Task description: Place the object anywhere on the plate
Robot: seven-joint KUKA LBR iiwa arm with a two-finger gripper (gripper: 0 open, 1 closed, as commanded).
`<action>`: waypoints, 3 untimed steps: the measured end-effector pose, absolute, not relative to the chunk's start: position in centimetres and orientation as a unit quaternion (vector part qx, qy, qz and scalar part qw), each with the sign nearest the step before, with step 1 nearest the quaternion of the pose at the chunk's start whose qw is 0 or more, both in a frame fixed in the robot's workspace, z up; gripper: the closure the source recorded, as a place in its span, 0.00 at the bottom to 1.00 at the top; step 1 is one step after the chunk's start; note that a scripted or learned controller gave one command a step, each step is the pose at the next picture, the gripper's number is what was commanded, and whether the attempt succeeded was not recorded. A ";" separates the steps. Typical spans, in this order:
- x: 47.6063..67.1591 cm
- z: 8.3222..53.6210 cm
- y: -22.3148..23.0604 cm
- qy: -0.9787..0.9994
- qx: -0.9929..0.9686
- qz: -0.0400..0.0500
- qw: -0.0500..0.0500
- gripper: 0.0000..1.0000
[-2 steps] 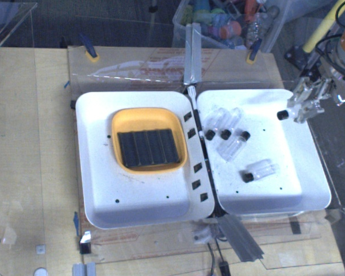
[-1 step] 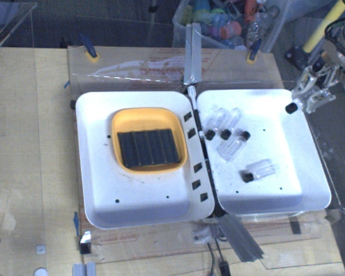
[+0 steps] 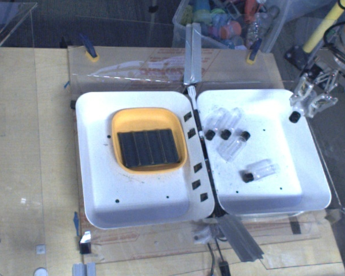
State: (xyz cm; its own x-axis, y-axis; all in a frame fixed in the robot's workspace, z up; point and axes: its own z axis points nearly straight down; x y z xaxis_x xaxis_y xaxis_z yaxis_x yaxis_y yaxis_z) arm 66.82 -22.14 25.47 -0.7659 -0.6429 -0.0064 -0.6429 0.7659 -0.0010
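A yellow plate [image 3: 118,125] sits in the left bin [image 3: 92,188] with a dark ridged slab [image 3: 148,148] lying on it. Several clear bottles with black caps lie in the right bin [image 3: 299,183]: three clustered near the divider [image 3: 227,132] and one alone toward the front [image 3: 260,169]. My gripper [image 3: 311,98] hangs over the right bin's far right corner, away from the plate. Just below it shows a black cap [image 3: 294,118] with a clear body that seems to run up into the gripper. Whether that bottle is held is unclear.
A metal divider strip [image 3: 196,154] with black clips runs between the two bins. A clear tub of coloured toys [image 3: 230,10] stands behind the bench. Blue clamps [image 3: 91,50] hold plastic sheeting at the back edge.
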 end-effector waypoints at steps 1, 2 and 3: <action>66.9 27.6 -22.1 0.893 -0.451 -0.001 0.005 1.00; 66.8 30.3 -22.1 0.820 -0.572 -0.001 0.005 1.00; 66.8 32.2 -22.1 0.774 -0.634 -0.001 0.005 1.00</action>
State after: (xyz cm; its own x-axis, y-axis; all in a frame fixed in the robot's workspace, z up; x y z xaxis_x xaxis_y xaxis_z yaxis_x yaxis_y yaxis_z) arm 66.85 -22.06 32.18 -0.1968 -0.9804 -0.0057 -0.9804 0.1968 -0.0076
